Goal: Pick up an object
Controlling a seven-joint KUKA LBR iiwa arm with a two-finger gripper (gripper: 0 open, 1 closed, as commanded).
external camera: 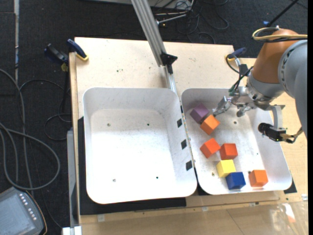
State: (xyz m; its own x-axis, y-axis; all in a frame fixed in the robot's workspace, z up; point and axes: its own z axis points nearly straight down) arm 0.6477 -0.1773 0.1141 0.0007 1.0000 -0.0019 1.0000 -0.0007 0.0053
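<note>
The left bin (132,146) lies open to any approach. In the right bin (281,168), blocks crowd the middle and near edge; the purple block (199,114) touches an orange block (210,124).

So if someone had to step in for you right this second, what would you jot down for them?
Gripper: over the right bin, just right of the purple block and nearest orange block; nothing seen between its fingers.
Also in the right bin: three more orange blocks, a yellow block, a blue block.
Done: nothing picked yet.
Left: grasp and lift one block.
</note>
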